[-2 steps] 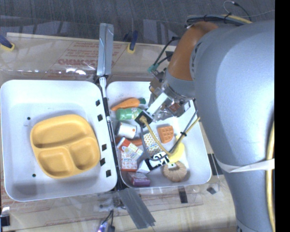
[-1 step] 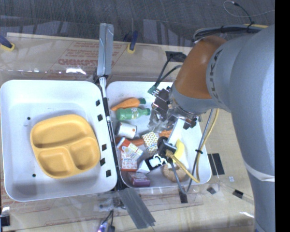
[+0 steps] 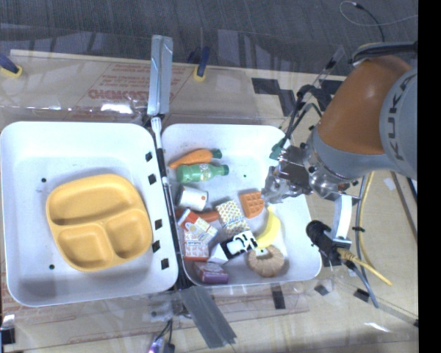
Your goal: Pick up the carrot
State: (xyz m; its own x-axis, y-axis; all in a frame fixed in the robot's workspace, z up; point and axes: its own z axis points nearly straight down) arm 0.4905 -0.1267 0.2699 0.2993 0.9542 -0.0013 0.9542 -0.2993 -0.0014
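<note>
The carrot point(image 3: 192, 157) is orange with a green stem end and lies near the back left of the right bin point(image 3: 298, 138), just above a green bottle point(image 3: 203, 173). My gripper point(image 3: 273, 190) hangs over the right side of that bin, well to the right of the carrot and close above a waffle-like orange piece point(image 3: 252, 203). Nothing shows between its fingers, and their spread is too small and dark to read.
The right bin also holds a banana point(image 3: 269, 232), a round brown pastry point(image 3: 267, 262), a white cup point(image 3: 193, 197), small boxes and a purple item point(image 3: 213, 273). A yellow divided tray point(image 3: 98, 218) fills the left bin point(image 3: 22, 149).
</note>
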